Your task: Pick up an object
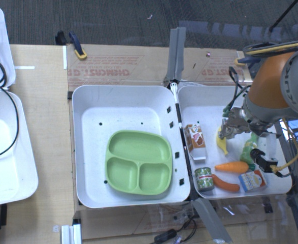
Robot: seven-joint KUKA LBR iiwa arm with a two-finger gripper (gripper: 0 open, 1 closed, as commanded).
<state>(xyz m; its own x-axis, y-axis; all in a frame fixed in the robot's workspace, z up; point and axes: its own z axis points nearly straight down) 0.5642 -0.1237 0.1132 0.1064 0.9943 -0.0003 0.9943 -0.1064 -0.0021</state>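
**Gripper low over the banana in the right bin**

We see the arm [278, 80], grey with its orange band, reaching in over the right bin [209, 98]. The gripper [229, 129] hangs just above the top end of a yellow banana [222, 144], which lies near the middle of that bin. We cannot tell from this slanted view how the jaws stand, and nothing shows clearly between them.

Along the bin's front edge we find a green-lidded can [204, 179], a sausage [226, 183] and a small blue-and-white packet [252, 181]. An orange carrot [231, 167] lies just behind the sausage. A green item [248, 150] sits beside the banana, partly hidden by the wrist. A red-and-white carton [195, 138] rests against the bin's left wall.

In the left bin [88, 136] a green divided plate [138, 162] lies toward the front right corner.
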